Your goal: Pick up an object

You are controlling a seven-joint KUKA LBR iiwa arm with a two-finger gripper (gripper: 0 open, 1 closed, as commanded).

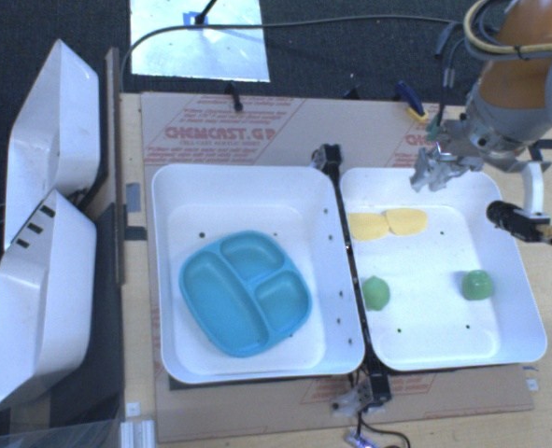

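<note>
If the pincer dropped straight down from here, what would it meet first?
Probably the right bin's bare white floor near its back rim; the pincer hangs above and right of the yellow pieces. Depth is uncertain.

Two shallow white plastic bins sit side by side on the worktop. The left bin holds a blue three-compartment plate. The right bin holds two flat pale-yellow pieces touching each other, and two small green lumps well apart. The grey metal hand hovers over the right bin's far edge.

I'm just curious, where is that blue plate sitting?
The blue plate lies in the left bin, toward its front, across the divider from the nearer green ball.
</note>
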